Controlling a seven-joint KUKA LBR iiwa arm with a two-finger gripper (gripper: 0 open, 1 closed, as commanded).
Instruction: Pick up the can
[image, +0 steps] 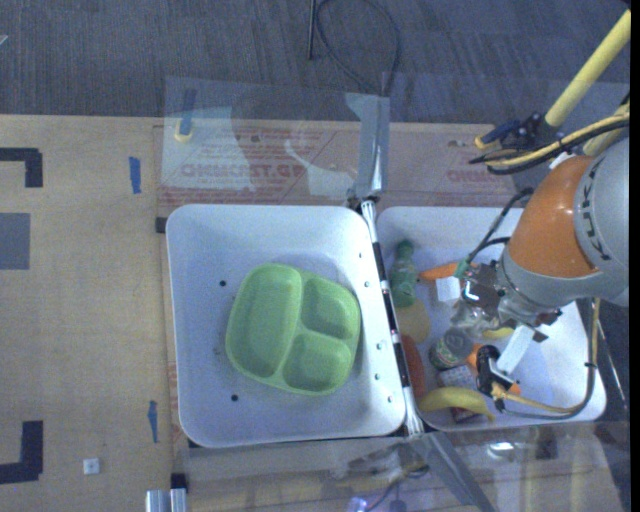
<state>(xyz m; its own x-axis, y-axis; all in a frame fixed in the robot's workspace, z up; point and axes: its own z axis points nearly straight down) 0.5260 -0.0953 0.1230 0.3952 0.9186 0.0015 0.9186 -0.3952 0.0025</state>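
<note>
My grey arm (585, 235) with its orange band reaches in from the right over the right white bin (590, 400), while the left white bin (190, 330) beside it holds a green divided tray (293, 328) lying flat near its middle. My gripper (478, 325) hangs low over the clutter in the right bin, and I cannot tell how it is set. The can (449, 352) stands upright just beside it, with a banana (455, 402) nearer the front edge and a green bottle (403, 272) by the dividing wall.

1 fixed camera overhead, slanting down on both bins (200, 330).
</note>
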